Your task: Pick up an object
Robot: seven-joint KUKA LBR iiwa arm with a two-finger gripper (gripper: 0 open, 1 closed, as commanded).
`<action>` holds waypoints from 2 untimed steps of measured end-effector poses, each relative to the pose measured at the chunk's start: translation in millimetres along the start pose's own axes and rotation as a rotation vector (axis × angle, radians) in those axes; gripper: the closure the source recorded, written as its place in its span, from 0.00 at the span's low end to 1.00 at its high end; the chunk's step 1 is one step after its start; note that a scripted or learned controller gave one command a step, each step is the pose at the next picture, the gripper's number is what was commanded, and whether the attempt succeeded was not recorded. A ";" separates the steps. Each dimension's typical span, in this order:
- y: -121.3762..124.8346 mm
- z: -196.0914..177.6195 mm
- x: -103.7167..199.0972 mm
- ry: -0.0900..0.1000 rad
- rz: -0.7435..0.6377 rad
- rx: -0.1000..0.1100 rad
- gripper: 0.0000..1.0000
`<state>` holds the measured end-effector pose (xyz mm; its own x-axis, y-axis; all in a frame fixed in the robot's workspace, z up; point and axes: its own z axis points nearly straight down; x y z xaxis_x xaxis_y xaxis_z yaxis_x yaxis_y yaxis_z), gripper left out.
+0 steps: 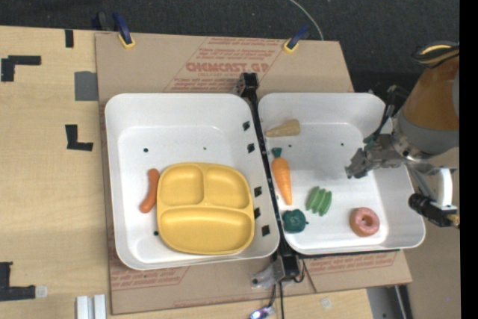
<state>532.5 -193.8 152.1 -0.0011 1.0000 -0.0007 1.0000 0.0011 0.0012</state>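
Observation:
The right bin (388,239) holds several toy foods. An orange carrot (281,179) lies along its left wall, and a tan wedge (283,129) rests at its far left. A green pea pod (320,200) sits mid-bin, with a dark green broccoli piece (293,220) at the front left. A pink donut (365,221) lies at the front right. My gripper (358,166) hangs low over the bin's right side, behind the donut and right of the pea pod, touching none of them.
The left bin (119,131) holds a yellow divided plate (205,208) and an orange sausage (150,190) beside the plate's left edge. A cardboard sheet (224,60) lies under both bins, clamped at the back. The arm's grey body (429,112) overhangs the right bin's wall.

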 end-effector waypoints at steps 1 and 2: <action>0.5 -42.3 6.7 0.001 -0.002 0.001 1.00; 3.3 -91.4 17.5 0.000 -0.003 0.000 1.00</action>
<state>535.7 -176.2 243.5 -0.0037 1.0000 -0.0003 1.0000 0.0037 0.0016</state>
